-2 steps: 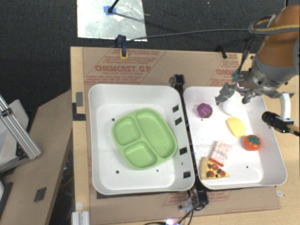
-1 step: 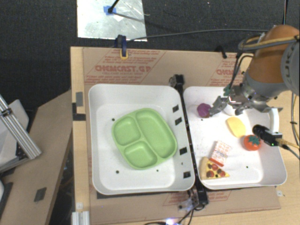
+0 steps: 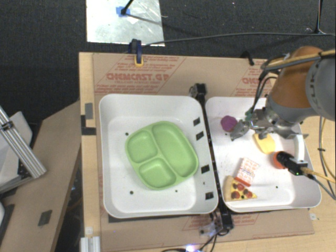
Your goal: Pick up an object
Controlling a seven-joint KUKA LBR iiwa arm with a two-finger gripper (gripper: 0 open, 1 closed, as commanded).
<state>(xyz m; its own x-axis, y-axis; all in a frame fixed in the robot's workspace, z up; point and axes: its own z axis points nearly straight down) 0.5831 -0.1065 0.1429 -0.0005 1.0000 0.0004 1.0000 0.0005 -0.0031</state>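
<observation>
Ball (image 3: 228, 123), purple, just beside jaws

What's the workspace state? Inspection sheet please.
Surface: left bin and right bin, both white, on a Chemcast-printed sheet.
Job's things: in right bin, purple object, yellow piece, red-and-white box, toy pizza slice.
Clutter: green divided plate in left bin.
Grippers: gripper low over right bin, beside purple object.
Cables: black cable crossing beyond the bins.
Surroundings: silver sheet, blue clamp, aluminium rail at left.
</observation>
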